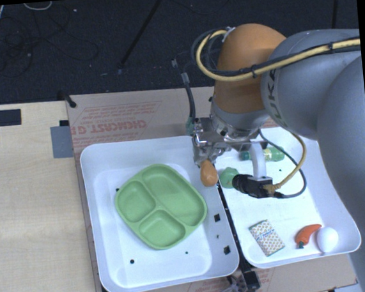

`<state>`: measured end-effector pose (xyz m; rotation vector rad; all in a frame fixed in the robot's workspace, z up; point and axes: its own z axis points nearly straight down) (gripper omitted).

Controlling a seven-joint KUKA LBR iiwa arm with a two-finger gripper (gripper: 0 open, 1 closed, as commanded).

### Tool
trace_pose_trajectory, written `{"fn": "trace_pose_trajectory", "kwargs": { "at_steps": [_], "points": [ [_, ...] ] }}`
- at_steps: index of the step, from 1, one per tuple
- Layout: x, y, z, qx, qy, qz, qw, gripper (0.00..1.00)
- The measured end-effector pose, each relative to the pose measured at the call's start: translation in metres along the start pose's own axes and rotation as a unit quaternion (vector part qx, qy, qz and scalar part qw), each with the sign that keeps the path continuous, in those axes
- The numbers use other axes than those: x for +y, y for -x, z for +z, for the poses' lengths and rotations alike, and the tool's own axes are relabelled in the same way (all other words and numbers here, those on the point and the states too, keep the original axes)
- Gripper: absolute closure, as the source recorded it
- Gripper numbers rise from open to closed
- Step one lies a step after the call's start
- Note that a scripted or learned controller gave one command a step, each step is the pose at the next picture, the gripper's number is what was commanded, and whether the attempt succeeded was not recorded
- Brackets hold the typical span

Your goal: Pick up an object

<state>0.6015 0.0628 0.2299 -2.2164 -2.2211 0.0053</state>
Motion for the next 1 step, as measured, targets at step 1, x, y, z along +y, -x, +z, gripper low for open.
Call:
{"fn": "trace_pose_trajectory", "kwargs": {
  "at_steps": [1],
  "points": [
    [-0.0091,-0.0417,0.009,0.0,0.0,0.001,1.0,1.0]
  ]
}}
